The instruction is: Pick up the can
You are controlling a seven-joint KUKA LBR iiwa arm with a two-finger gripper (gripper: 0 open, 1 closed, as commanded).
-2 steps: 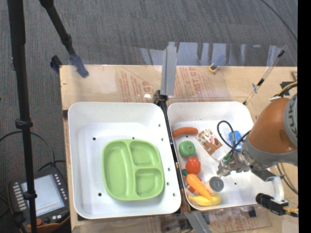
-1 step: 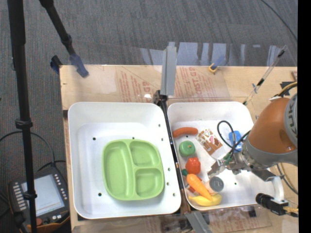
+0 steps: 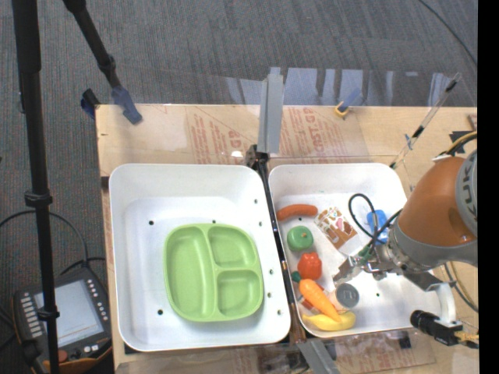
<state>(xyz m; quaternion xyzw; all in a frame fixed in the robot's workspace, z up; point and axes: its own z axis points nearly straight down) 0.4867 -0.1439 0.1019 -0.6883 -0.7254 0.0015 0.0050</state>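
Nearest the camera, in the right bin (image 3: 390, 179), a curved yellow banana (image 3: 331, 322) lies by the front wall, a tapered orange carrot (image 3: 318, 296) resting against it. Just right of the carrot stands the can (image 3: 347, 295), a small grey metal cylinder with a round top. The gripper (image 3: 352, 266) hovers just above it; whether its claw is apart or together cannot be told. Farther back sit a glossy red pepper (image 3: 309, 266), a round green fruit (image 3: 300, 238), a printed packet (image 3: 336, 226) and a smooth sausage (image 3: 297, 211). The left bin (image 3: 136, 193) holds a green, three-compartment plastic plate (image 3: 212, 271).
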